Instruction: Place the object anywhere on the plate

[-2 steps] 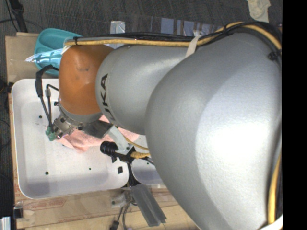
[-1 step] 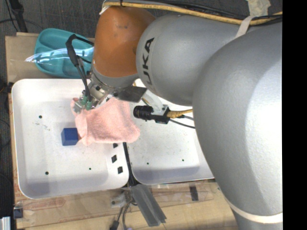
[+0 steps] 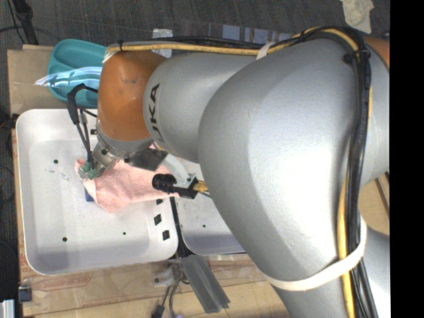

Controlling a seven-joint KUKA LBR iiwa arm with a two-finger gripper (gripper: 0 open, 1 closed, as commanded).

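Observation:
My gripper (image 3: 89, 170) reaches down into the left white bin (image 3: 40, 244), at the left edge of a crumpled pink cloth (image 3: 126, 185). A small blue object (image 3: 88, 193) pokes out from under the cloth just below the gripper. The gripper tip touches or hovers right at the cloth's edge; I cannot tell which. The grey arm with its orange band (image 3: 126, 98) covers the middle and right of the view and hides most of the right bin (image 3: 212, 240).
A teal dish-like item (image 3: 69, 53) and a crinkled bluish plastic bag (image 3: 63, 81) lie beyond the left bin's far rim. A black and yellow fitting (image 3: 173, 185) juts from the arm over the divide between the bins.

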